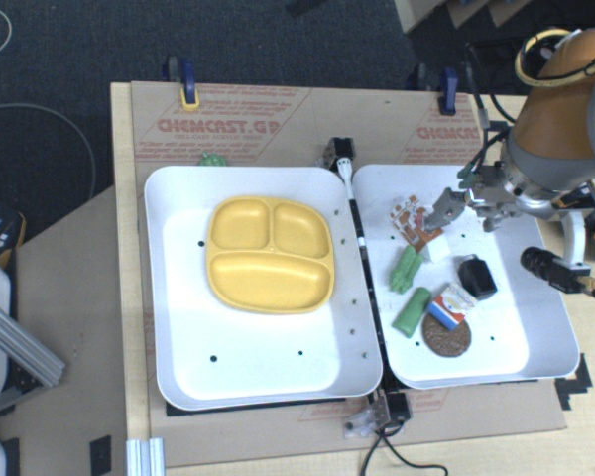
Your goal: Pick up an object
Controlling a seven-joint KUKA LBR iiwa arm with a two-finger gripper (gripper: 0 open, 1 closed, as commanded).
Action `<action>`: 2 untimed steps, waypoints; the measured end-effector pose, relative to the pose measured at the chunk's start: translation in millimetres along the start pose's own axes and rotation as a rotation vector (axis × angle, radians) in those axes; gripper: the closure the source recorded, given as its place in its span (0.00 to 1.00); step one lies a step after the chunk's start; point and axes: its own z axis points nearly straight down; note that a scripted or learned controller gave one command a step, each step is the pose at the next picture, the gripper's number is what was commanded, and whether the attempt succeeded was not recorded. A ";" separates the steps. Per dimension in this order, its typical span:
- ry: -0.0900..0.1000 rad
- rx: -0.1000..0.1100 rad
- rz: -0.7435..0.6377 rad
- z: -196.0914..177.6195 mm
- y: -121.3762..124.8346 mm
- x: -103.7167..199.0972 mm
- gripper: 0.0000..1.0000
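Note:
My gripper (468, 212) hangs over the back of the right bin (535, 350), open, with nothing between its fingers. Its left finger (444, 207) is right beside a red-and-white patterned item (408, 215). Below that lie two green pieces, one (407, 268) above the other (412, 310). A black block (476, 276) sits just in front of the gripper. Nearer the front edge, a brown disc (446, 338) lies with a small red, white and blue item (446, 308) against it.
The left bin (178, 315) holds a yellow divided plate (271, 254). A black ridge (362, 266) separates the two bins. The grey arm with its orange band (565, 67) comes in from the upper right, and a black part (550, 266) sticks out at the right edge.

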 end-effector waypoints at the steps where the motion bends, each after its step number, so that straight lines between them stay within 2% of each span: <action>1: -0.003 -0.003 -0.003 104.9 27.4 29.0 0.00; 2: -0.004 -0.006 0.001 89.8 27.8 26.8 1.00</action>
